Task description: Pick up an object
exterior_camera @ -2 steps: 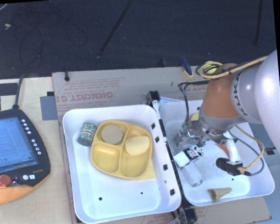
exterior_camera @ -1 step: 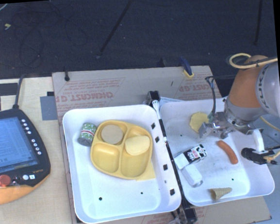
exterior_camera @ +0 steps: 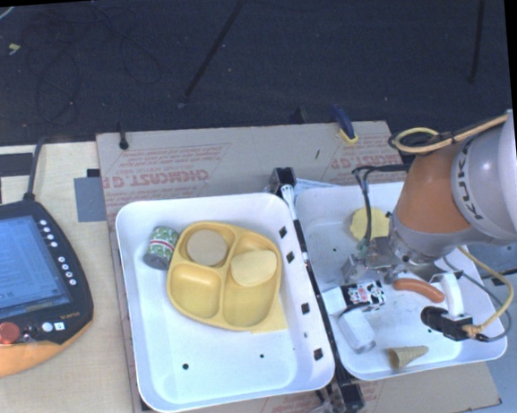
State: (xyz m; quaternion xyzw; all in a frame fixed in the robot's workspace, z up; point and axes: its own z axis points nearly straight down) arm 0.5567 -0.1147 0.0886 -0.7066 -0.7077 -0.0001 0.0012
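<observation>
Arm low over the right bin (exterior_camera: pixel 487 352), sausage at its wrist.

The gripper (exterior_camera: pixel 365 277) sits at the bin's centre; whether it is released or clenched I cannot tell, as the wrist covers it. The sausage (exterior_camera: pixel 419 288) lies at its 3 o'clock, near a cone (exterior_camera: pixel 406 355) at 5 o'clock. It looks light, smooth and likely to roll, so pinching across its middle seems best. The small clutter under the wrist is hard to make out.
</observation>
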